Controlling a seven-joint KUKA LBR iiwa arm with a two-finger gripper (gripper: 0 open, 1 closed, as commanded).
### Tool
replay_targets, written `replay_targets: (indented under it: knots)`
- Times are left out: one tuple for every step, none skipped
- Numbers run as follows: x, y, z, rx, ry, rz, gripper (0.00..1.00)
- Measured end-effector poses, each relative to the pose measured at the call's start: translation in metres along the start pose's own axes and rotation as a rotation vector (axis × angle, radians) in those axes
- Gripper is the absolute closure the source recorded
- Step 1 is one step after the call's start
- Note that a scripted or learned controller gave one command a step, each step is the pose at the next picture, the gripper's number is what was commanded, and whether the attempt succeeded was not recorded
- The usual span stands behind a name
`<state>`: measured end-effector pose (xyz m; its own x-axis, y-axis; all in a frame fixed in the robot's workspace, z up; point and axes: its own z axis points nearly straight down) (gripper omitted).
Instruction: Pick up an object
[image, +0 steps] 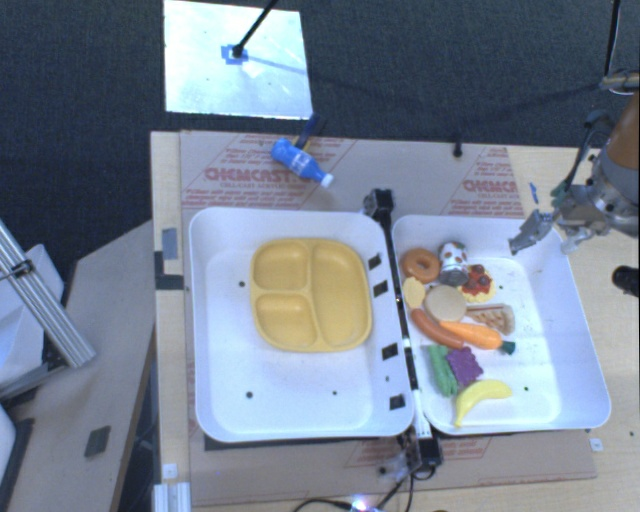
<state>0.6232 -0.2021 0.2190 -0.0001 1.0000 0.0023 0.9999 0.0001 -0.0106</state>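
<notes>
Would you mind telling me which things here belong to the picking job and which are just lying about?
Belonging to the job:
gripper, hovering over the right bin's far right corner
toy foods in that bin: doughnut, carrot, banana, grapes

Lying about:
yellow divided plate in the left bin
blue bottle on the board behind the bins

A: What sits in the left bin (215, 400)?
B: A yellow divided plate (310, 294).
A: And the right bin (570, 350)?
B: Toy food clustered at its left; the gripper (548, 232) hovers at the upper right of the frame.
</notes>
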Motion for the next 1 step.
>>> replay_targets:
  knots:
    - [0.0006,0.0027,-0.0084,-0.013,-0.003,-0.003,0.0]
